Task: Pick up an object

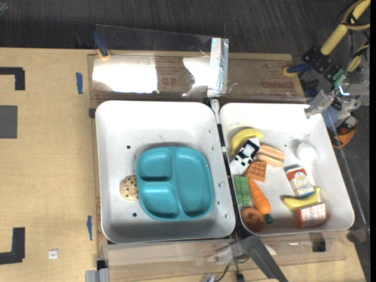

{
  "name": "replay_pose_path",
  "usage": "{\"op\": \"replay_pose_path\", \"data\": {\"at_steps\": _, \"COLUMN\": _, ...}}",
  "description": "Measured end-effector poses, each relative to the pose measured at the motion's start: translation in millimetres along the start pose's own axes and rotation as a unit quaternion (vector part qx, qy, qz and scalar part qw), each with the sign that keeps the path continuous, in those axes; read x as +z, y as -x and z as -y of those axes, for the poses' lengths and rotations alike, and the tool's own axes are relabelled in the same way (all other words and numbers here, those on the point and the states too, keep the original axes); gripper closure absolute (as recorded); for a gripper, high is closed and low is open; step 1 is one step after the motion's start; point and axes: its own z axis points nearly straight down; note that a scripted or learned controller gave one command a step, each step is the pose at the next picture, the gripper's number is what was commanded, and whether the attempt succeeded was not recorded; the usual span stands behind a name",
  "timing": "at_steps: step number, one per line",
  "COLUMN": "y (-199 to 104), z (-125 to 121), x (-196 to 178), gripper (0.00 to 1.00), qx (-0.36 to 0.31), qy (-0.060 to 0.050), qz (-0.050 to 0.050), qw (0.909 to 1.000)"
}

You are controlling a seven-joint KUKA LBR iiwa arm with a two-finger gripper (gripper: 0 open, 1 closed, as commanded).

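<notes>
The right bin [335, 175] holds several small items. They include a yellow banana [244, 138], a black-and-white toy [245, 153], a peach block [271, 154], a waffle piece [257, 170], a carrot [258, 196] and a white bottle with a red label [299, 178]. A second banana [302, 200] and a red can [311, 215] lie near the front right. My gripper [320, 104] hangs over the far right corner of this bin, apart from all the items. Nothing shows between its fingers.
The left bin [111, 134] bears a teal divided plate [174, 181] with a cookie [128, 188] beside it on the left. A clear plastic sheet [158, 69] lies behind the bins. Yellow cabling and arm hardware [346, 28] crowd the top right.
</notes>
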Motion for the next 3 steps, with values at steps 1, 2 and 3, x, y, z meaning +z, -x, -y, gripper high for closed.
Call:
{"op": "replay_pose_path", "data": {"at_steps": 1, "y": -47.2, "z": 28.1, "x": 105.3, "gripper": 0.0, "qx": -0.07, "qy": -0.002, "qz": -0.001, "qw": 0.9975}}
{"op": "replay_pose_path", "data": {"at_steps": 2, "y": -89.5, "z": 95.4, "x": 194.0, "gripper": 0.0, "qx": 0.016, "qy": 0.002, "qz": 0.0, "qw": 0.9999}}
{"op": "replay_pose_path", "data": {"at_steps": 3, "y": -30.0, "z": 80.2, "x": 152.9, "gripper": 0.0, "qx": -0.047, "qy": 0.001, "qz": 0.001, "qw": 0.9989}}
